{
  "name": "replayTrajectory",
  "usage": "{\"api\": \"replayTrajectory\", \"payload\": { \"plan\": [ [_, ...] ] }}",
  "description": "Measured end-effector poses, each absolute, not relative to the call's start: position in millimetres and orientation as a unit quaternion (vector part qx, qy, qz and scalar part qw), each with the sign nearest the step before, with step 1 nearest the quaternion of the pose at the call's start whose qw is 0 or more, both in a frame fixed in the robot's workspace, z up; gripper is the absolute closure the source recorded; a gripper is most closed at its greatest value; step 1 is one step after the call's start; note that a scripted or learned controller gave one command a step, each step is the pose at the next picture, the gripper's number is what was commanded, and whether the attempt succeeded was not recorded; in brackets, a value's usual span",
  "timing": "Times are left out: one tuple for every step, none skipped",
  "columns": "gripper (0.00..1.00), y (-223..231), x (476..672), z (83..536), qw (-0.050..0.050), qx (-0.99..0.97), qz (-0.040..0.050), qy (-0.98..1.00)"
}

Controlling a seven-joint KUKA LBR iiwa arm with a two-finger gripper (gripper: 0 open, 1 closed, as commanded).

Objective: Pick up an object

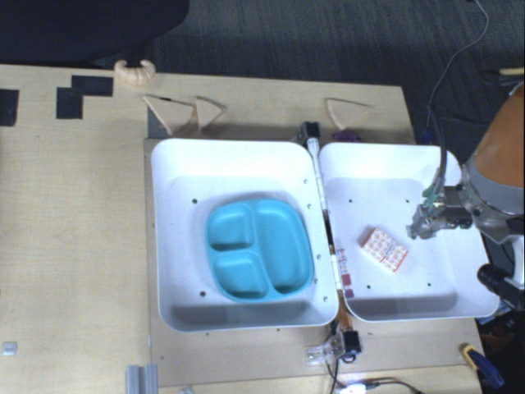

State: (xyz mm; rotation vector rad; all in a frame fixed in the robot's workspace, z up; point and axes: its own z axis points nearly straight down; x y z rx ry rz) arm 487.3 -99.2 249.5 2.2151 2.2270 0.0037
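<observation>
A small flat packet (384, 249) with a red and white pattern lies in the right bin (369, 179), left of the bin's middle. My gripper (427, 221) hangs over the right side of that bin, a short way to the right of the packet and apart from it. Nothing shows between its fingers. A blue three-compartment tray (258, 250) lies in the left bin (180, 179).
A divider rail (321, 195) runs between the two bins. The arm's grey body and orange band (502, 150) stand over the right bin's right edge. A cable (459, 48) hangs at the upper right. Small clips and wires (340, 347) lie below the bins.
</observation>
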Motion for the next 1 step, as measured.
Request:
{"api": "replayTrajectory", "payload": {
  "plan": [
    [1.0,-114.9,486.8,216.2,0.0,0.706,0.0002,0.708]
  ]
}}
